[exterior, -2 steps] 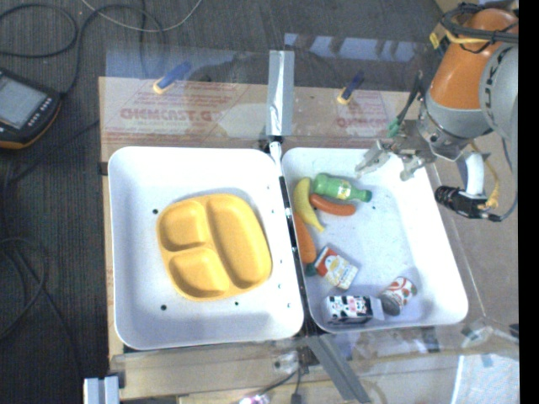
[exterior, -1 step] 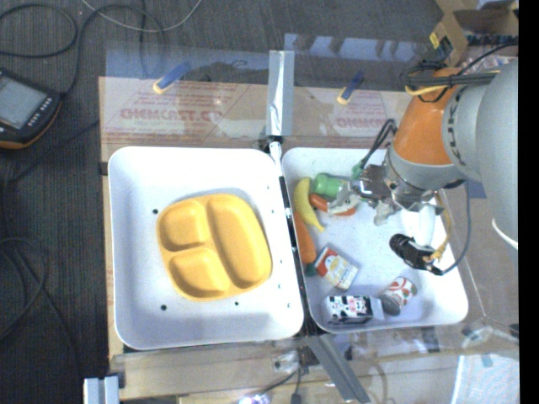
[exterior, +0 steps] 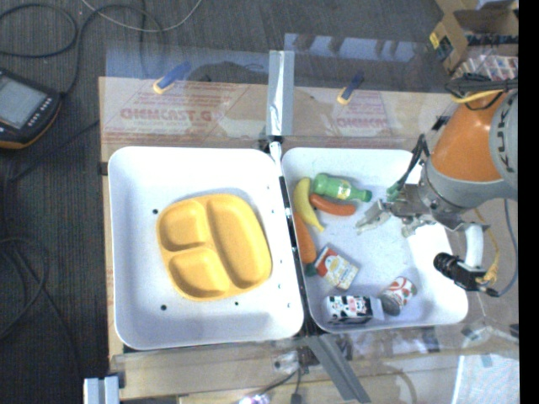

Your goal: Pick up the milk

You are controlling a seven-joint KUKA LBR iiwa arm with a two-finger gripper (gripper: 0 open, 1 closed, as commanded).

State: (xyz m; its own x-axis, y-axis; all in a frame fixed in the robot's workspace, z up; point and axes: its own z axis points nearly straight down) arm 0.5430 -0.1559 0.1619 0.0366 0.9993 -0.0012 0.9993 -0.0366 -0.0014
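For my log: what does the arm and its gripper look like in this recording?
One arm, entering from the view's right: a rounded grey body with a broad orange band above the wrist. Part of a dark letter shows on the grey shell at the edge. Dark cables run along the wrist. The gripper is a metallic grey two-finger unit with slim fingers.

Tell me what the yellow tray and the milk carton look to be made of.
The yellow tray in the left bin looks like moulded plastic with a matte-to-satin finish: uniform colour, rounded compartment walls, soft highlights. The milk carton, lying in the right bin, is too small to judge; its black-and-white printed faces and boxy shape suggest printed card or toy plastic.
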